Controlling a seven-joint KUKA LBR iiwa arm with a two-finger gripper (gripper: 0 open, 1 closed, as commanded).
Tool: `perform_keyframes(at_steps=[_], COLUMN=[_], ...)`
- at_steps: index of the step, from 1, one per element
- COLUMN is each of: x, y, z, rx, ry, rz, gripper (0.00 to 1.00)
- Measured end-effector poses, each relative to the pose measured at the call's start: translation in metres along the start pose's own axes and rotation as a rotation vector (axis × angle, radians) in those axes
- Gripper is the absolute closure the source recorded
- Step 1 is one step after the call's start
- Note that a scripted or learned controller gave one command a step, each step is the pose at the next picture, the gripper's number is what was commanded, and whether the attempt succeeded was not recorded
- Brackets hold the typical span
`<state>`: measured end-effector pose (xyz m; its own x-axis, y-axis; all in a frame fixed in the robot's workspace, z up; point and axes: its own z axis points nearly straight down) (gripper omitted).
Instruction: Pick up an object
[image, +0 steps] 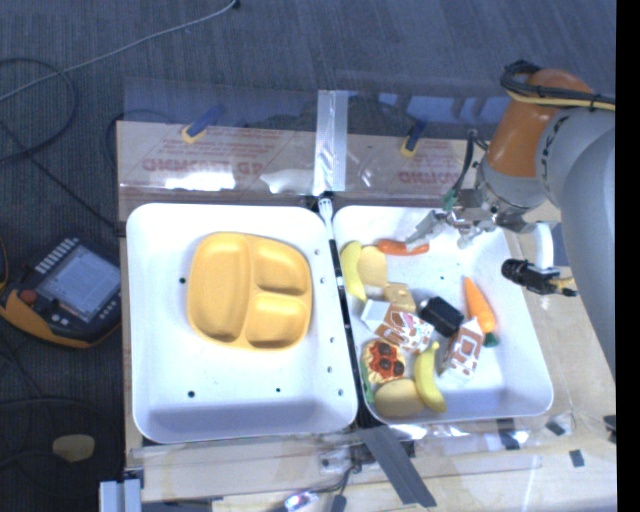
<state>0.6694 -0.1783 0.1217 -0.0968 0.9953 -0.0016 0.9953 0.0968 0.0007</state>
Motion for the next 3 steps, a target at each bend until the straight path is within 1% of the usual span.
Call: perform_keyframes(at_steps=[1,2,3], x=[0.005,-0.032,-0.026], y=[-0.061,-0.047,-0.097], z=[0.032,-0.056,0.026], rx=[-0.009,0.000,-0.006], ry=[-0.003,-0.001,0.010], rz=[-0.119,-0.059,-0.058], gripper=[0.00,0.00,0.00])
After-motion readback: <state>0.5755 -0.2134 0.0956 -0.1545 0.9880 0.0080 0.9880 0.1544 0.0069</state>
